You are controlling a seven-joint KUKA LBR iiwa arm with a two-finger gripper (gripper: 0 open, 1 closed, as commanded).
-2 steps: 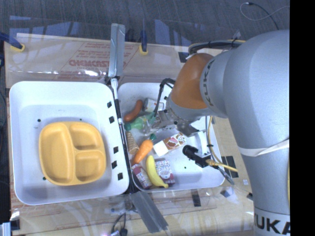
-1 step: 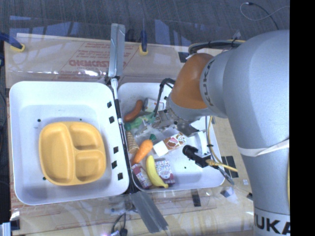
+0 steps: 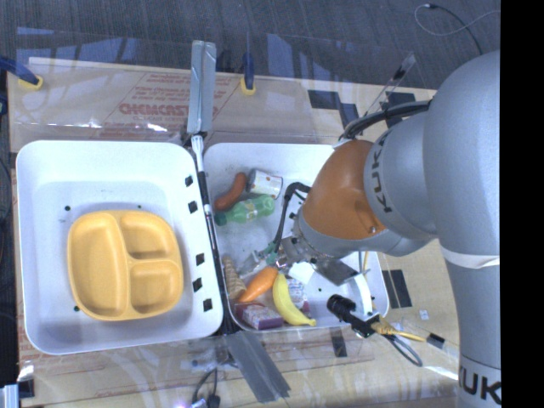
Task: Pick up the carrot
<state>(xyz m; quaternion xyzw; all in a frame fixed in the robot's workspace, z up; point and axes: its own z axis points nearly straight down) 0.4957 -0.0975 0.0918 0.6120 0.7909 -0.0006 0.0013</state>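
Orange carrot [image 3: 257,284] lies in your right bin [image 3: 255,155], wedged beside the banana [image 3: 289,303] (clutter crowds it). Your end effector [image 3: 285,257] hangs just above it, probably lined up to grasp; its opening I cannot tell.

Dark grey carpet floor [image 3: 127,2]; wooden bench [image 3: 110,100] under clear plastic sheet.
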